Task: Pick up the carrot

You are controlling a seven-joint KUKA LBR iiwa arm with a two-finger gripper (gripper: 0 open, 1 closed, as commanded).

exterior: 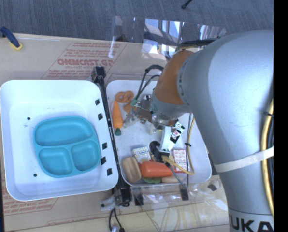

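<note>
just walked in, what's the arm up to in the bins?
The KUKA arm reaches in from the right over the right bin, its gripper down near the carrot, which lies along that bin's left wall. The carrot is resting on the bin floor, not lifted. A pretzel sits just above it; more toy food is piled at the near end. The left bin holds a blue divided tray.
</note>
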